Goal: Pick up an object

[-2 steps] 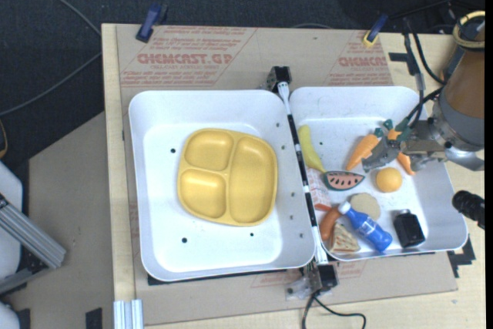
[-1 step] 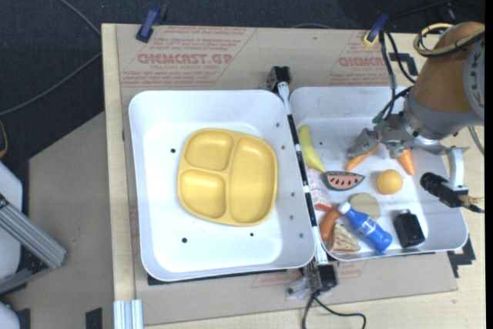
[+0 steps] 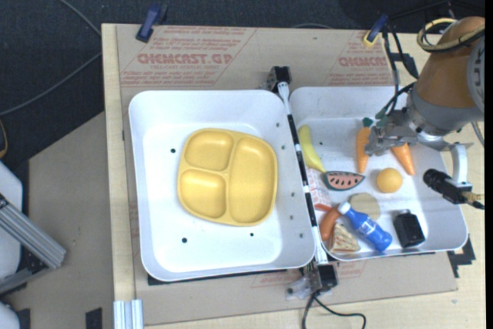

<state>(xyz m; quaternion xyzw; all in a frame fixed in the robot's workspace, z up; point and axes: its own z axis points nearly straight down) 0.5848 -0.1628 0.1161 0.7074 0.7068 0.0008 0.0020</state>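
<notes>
The right bin [image 3: 331, 105] holds several toy foods. A yellow banana [image 3: 310, 150] lies by its left wall, with a watermelon slice [image 3: 343, 180] just right of it. An orange carrot [image 3: 361, 150] lies upright in the picture, and a second carrot [image 3: 404, 158] lies farther right. An orange fruit [image 3: 389, 180] sits below them. My gripper [image 3: 383, 139] hangs low over the bin between the two carrots, close to both. Its tips are hidden under the wrist.
Near the right bin's front lie a blue bottle [image 3: 366, 226], a sandwich wedge [image 3: 344, 240], a red sausage [image 3: 329, 221], a tan disc [image 3: 364, 204] and a black block [image 3: 409, 229]. The left bin [image 3: 154, 166] holds a yellow divided plate [image 3: 227, 176].
</notes>
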